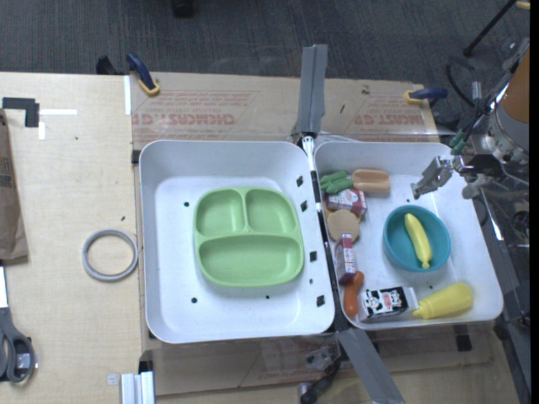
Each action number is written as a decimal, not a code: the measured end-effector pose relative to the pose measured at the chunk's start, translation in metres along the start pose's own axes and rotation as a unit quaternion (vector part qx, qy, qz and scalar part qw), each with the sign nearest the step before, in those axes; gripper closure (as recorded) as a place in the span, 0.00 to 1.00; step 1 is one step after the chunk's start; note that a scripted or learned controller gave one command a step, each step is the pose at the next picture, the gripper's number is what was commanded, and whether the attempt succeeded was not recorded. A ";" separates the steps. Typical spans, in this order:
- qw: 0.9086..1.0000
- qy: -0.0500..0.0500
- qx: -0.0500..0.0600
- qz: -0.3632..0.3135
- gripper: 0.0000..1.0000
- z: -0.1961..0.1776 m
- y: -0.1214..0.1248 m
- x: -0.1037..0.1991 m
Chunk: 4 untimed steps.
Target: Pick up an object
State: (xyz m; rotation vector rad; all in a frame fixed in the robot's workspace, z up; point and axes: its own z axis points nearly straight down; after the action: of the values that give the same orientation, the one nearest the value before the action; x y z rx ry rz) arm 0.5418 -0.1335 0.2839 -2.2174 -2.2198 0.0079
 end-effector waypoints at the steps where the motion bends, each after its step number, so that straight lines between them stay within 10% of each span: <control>1: 0.991 0.001 0.001 0.135 0.00 0.128 0.009 -0.016; 2: 0.989 0.000 -0.001 0.151 0.00 0.171 0.020 -0.035; 3: 0.986 0.000 0.000 0.165 0.00 0.072 -0.035 -0.002; 4: 0.990 0.001 0.001 0.138 0.00 0.168 0.016 -0.072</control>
State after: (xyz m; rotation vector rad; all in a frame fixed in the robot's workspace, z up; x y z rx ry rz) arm 0.5563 -0.2055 0.1159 -2.4996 -1.8921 0.0075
